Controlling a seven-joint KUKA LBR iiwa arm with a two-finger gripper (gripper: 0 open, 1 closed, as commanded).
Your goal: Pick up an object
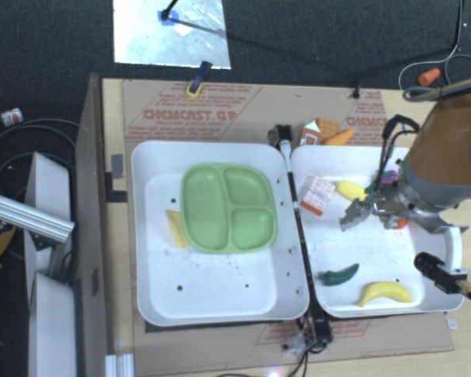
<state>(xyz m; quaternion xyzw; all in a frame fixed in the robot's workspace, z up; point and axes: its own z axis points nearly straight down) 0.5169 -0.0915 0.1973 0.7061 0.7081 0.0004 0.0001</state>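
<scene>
One small yellow piece [350, 188] beside end effector [355, 214]

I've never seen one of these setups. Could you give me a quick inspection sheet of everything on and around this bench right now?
Surface: bench with two shallow white bins, left bin and right bin, on a printed cardboard sheet.
Job's things: in the right bin, a yellow banana, a dark green pepper, a red-and-white carton and a small yellow piece.
Clutter: a green divided plate in the left bin, with a yellow wedge beside it.
Grippers: the gripper hangs over the right bin, nothing seen between its fingers.
Cables: black coil at far left; wires at upper right.
Surroundings: dark floor, a shiny sheet.
</scene>
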